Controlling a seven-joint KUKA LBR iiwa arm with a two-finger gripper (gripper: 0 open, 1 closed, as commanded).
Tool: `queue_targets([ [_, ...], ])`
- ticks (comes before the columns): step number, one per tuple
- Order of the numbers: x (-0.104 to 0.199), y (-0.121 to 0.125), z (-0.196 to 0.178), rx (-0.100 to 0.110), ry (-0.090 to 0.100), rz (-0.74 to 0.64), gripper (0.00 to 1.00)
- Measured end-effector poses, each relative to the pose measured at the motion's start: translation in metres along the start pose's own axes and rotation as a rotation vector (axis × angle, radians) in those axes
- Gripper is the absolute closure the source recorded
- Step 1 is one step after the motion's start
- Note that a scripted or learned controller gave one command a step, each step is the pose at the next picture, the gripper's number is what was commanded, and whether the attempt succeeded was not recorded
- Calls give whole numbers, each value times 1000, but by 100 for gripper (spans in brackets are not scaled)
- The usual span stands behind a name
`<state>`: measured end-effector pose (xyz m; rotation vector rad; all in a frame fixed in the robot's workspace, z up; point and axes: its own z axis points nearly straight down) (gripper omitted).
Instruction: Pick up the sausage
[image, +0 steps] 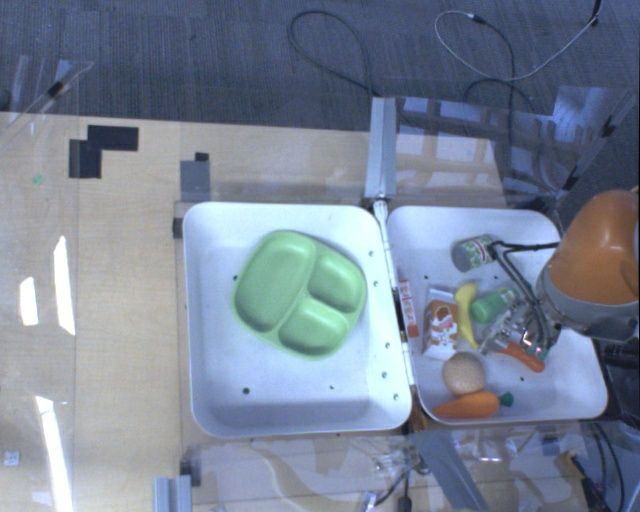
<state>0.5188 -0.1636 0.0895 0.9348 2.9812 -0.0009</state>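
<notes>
Camera view, near to far.

1. Right bin (590, 400), near rim: orange carrot (465, 405) with a green tip, lying along the rim.
2. Just beyond it: a round tan piece (463, 373), potato or bun, cannot tell which.
3. Sausage (527, 358): a short red-orange piece toward the right side of the right bin, judged to be the task's item. It lies slantwise, its far end tucked under the gripper (515, 338).
4. Gripper: hangs low over the sausage's far end beneath the grey arm and its orange band (600, 250). How wide the jaws stand, and whether they have hold of anything, cannot be told.
5. Middle of the right bin: a flat packet (440, 328), a yellow banana (465, 312) and a green item (490, 303), close together.
6. Far part of the right bin: a grey-green can (473, 250) on its side.
7. Left bin (210, 400): a green sectioned plate (300, 292), middle.
8. Table (120, 300), far left corner: black square markers (100, 148).

Handling note: the jaws should straddle the sausage across its short width, near its middle, and stay clear of the green item and the round piece. Close fully before lifting, then raise straight up. A smooth round body may roll or slip out.

Writing: the packet carries printed colour, and the strip between the bins (405, 300) has red marks. Neither is legible. No brand can be read.
</notes>
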Motion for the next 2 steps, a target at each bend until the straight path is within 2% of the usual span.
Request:
queue_targets([
  [1, -1, 73, -132, -1, 10, -102, 100],
  [2, -31, 71, -65, 2, 13, 34, 100],
])
